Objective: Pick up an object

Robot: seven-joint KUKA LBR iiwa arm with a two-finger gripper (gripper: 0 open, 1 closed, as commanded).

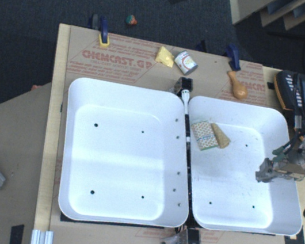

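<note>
Still the approach step, I'd say: gripper (265, 171) hangs low over the right bin (230, 214), near its right wall, nothing between the fingers; spread or pressed together, cannot tell. Candidates, a patterned block (203, 134) and a tan wedge (220, 136), lie touching in that bin's upper-left part, well apart from the gripper. Next move calls for travelling over there, then descending.

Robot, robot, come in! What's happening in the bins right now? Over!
Gripper low over right bin, near its right side. Speckled block and tan cone sit together, upper left of that bin. Nothing in between.
</note>
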